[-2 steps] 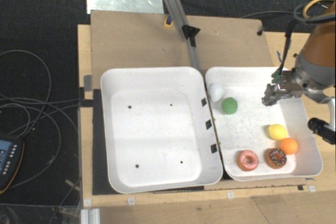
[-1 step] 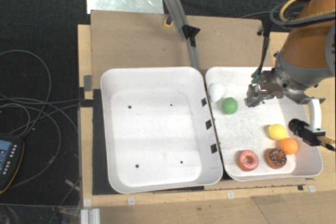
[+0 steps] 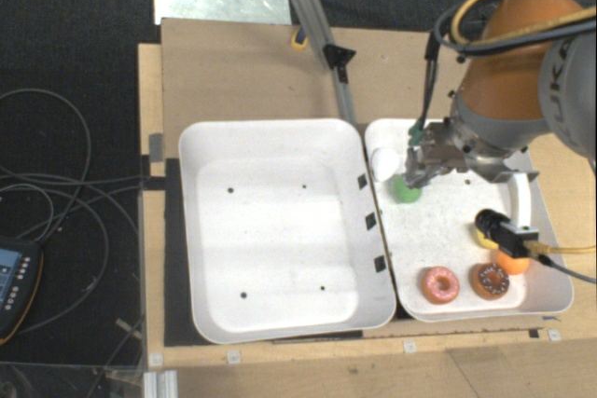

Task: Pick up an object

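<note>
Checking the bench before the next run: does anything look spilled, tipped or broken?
Nothing stands out. The green object, pink donut and brown donut lie inside the right bin, with the gripper low over the green object.

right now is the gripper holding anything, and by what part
Cannot be told. The gripper sits low over a green object in the right bin, hiding whether it is gripped.

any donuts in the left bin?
No. Both donuts, the pink donut and the brown donut, lie in the right bin.
</note>
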{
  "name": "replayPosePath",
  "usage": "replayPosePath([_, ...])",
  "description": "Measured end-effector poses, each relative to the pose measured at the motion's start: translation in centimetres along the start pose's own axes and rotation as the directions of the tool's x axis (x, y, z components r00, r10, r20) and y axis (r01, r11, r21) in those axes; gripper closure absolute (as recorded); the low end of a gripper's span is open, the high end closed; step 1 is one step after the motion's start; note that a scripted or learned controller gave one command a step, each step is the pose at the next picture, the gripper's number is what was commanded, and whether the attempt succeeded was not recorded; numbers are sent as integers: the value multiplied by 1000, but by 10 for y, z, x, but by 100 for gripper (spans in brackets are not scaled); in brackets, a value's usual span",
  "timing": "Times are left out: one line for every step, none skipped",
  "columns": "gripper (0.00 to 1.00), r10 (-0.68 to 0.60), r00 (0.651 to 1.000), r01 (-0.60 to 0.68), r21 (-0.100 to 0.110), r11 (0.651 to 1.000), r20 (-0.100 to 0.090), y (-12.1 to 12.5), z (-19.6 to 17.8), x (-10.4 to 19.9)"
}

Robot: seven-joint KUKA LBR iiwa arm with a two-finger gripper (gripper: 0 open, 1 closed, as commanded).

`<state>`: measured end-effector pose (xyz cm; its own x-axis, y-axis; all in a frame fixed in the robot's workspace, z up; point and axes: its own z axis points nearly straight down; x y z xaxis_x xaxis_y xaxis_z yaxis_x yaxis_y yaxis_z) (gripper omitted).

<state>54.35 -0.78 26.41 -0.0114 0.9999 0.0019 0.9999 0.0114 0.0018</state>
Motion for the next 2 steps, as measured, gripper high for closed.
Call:
replayPosePath([100, 1, 1000, -1, 0, 1000, 0, 0, 1, 52])
replayPosePath([100, 2, 1000, -2, 3, 1000, 0, -9, 26, 98])
